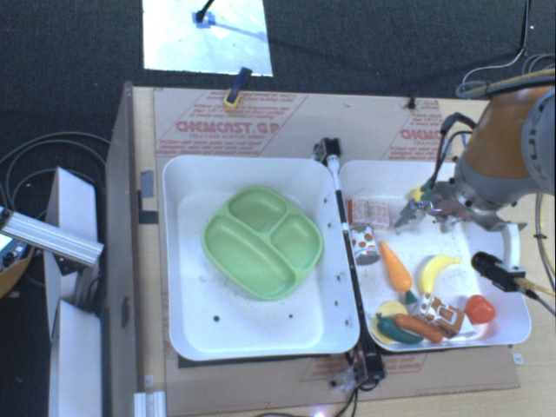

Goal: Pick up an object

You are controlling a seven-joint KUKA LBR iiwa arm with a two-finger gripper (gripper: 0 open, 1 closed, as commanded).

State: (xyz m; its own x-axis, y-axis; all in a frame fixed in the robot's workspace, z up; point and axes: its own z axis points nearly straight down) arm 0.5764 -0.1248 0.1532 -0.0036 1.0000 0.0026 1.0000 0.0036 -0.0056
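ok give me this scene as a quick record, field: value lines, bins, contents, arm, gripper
left bin: holds a green divided plate, lying flat
right bin: holds toy food and small packets
near divider: carrot, small packet above it
middle: banana
front corner: red tomato, a pile of mixed toy foods to its left
arm: reaches in from the right, over the right bin
gripper: low over the back of the right bin, nothing seen between its fingers; open or shut unclear

I see the bench (261, 115), topped with printed board, carrying two white bins (187, 233) (512, 320) side by side.
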